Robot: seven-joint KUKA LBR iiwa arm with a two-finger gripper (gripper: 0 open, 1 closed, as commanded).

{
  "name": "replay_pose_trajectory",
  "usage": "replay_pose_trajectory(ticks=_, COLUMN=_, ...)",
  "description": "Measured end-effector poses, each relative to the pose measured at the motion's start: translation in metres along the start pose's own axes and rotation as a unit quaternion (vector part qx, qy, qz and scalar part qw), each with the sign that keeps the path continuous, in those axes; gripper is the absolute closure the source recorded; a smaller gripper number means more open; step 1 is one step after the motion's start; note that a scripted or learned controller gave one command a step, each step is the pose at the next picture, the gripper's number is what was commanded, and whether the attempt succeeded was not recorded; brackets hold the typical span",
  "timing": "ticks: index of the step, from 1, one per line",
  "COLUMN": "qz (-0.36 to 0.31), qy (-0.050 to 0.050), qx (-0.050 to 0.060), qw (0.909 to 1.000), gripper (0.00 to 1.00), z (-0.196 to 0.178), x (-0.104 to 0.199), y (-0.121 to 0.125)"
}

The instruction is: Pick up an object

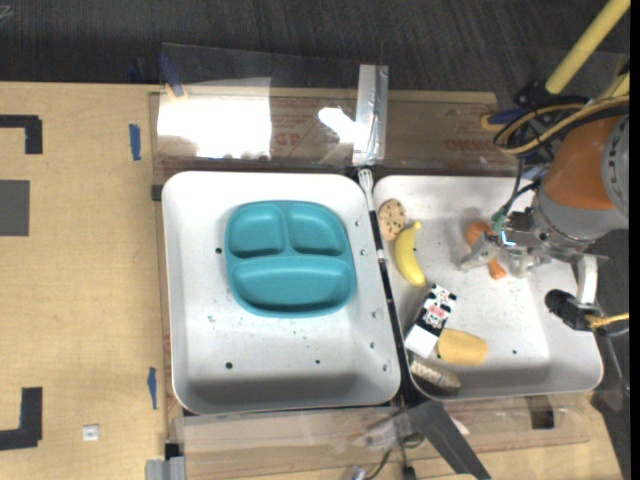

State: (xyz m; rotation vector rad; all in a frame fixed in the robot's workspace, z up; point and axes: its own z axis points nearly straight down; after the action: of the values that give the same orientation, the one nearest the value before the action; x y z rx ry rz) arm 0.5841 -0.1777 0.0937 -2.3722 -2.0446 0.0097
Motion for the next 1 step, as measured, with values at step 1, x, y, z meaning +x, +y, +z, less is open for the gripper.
replay_pose_trajectory(ticks=1, qz=-0.001, qy=0.000, qx=-0.006, qw=1.0000, gripper=1.00, z=-0.0160, x=0.0005, y=0.0039)
